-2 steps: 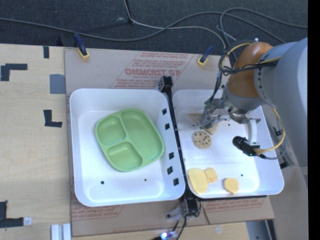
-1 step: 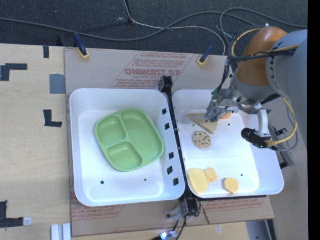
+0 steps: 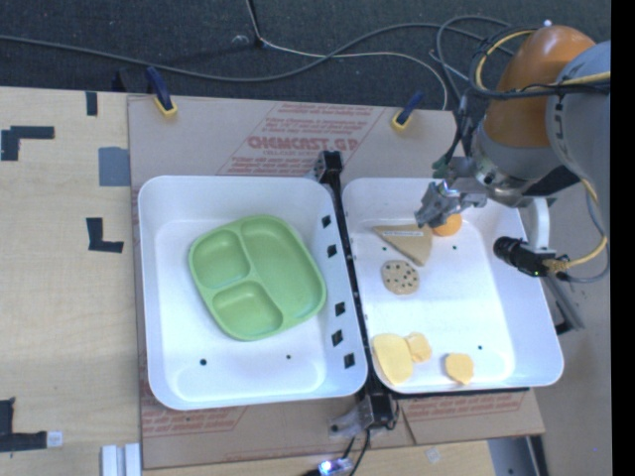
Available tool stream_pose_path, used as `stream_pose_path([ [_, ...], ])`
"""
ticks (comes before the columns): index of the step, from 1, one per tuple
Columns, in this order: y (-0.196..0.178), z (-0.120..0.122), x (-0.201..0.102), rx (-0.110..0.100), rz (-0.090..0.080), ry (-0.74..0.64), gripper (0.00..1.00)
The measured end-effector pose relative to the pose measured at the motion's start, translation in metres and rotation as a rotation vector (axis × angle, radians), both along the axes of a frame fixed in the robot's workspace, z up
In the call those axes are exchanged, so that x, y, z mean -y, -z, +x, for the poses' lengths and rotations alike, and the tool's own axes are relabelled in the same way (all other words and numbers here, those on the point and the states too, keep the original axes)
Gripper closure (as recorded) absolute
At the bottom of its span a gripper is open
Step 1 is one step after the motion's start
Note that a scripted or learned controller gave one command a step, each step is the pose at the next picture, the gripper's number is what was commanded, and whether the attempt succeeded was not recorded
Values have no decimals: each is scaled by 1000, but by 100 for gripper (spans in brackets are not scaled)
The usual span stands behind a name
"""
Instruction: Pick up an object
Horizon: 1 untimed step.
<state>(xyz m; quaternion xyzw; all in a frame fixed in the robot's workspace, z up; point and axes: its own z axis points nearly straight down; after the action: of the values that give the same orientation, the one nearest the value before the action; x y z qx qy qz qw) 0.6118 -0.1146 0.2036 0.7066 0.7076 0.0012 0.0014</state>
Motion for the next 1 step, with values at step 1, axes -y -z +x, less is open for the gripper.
stream_pose_path([
  [1,-63,-1,-4,2,0,-1,100],
])
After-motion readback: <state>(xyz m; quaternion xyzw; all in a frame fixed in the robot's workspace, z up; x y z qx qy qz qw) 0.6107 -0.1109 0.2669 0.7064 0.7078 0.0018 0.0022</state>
